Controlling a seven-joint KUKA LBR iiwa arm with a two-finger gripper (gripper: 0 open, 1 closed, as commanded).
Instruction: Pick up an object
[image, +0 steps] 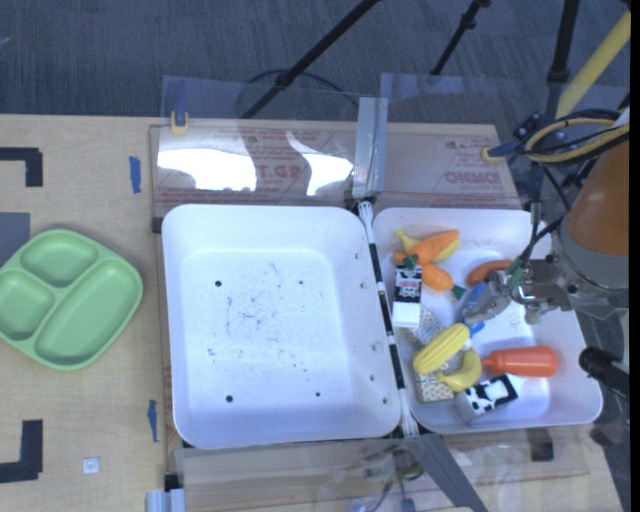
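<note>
Above the yellow corn (441, 348), my gripper (487, 299) hovers, grip state unclear; approach step, next descend and close on it.

Bench clutter beside the bins
A green divided plate (66, 298) lies on the wooden bench (90, 420), well left of the white bins; blue tape (134, 174) marks the wood.

Red print on the cardboard (440, 160) is too blurred to read.

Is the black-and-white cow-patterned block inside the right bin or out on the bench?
Inside: the black-and-white cow-patterned block lies within the right white bin's near rim.
</note>
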